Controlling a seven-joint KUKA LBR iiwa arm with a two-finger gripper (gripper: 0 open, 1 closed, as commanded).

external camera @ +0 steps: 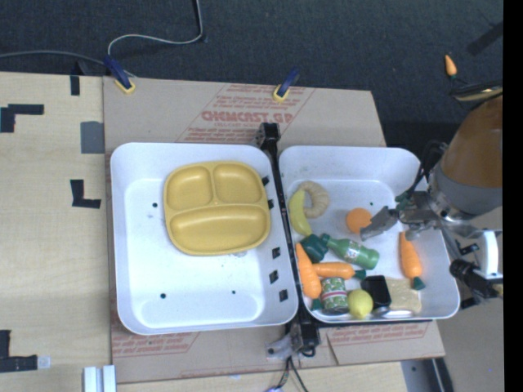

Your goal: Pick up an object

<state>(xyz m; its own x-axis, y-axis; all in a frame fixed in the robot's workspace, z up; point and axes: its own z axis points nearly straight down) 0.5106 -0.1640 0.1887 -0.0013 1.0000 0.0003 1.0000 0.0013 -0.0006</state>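
Your candidates for picking all lie in the right bin [409, 163]. An orange ball [358, 219] sits near the middle of it, just left of the gripper [377, 223]. You can see a dark fingertip reaching toward the ball from the right, but the view does not let you tell whether the fingers are apart or together, and nothing is visibly between them.

Below the ball lies a green bottle [350, 251] on its side, slanted. Left of it, a banana [299, 211] rests against a tan ring-shaped piece [316, 197] near the divider. Two carrots lie along the lower left: one upright along the divider [307, 273], one flat [335, 269] under the bottle. A third carrot [409, 257] lies near the right wall, under the arm. In the front corner a small can [333, 293], a lemon [359, 302], a black block [377, 288] and a pale slab [404, 296] crowd together, touching; their outlines overlap and are hard to separate.

The arm's grey and orange wrist [476, 158] is cut off at the right.

The left bin [131, 243] holds a yellow divided tray [217, 205]. Both bins rest on a cardboard sheet [163, 109] held by two clips at its far edge, with dark carpet [343, 23] and a loose cable [155, 35] beyond.
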